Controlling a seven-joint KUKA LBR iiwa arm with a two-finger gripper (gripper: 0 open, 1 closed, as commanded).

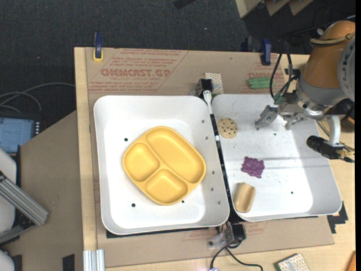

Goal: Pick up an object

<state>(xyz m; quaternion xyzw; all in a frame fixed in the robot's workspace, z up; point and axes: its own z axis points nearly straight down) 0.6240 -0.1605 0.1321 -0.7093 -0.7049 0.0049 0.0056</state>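
Note:
My gripper point(277, 121) hangs over the far part of the right bin point(299, 176), its two fingers spread open with nothing between them. A round tan cookie point(227, 127) lies to its left, near the bin's left wall. A purple lump point(253, 166) rests in the middle of the bin, in front of the gripper. At the near left corner lies a gold cylinder point(244, 197). All three objects are apart from the gripper.
The left bin point(113, 129) holds a yellow divided plate point(163, 164). A green object point(259, 83) lies on the bench behind the right bin. Blue clamps point(98, 46) grip the bench's far edge.

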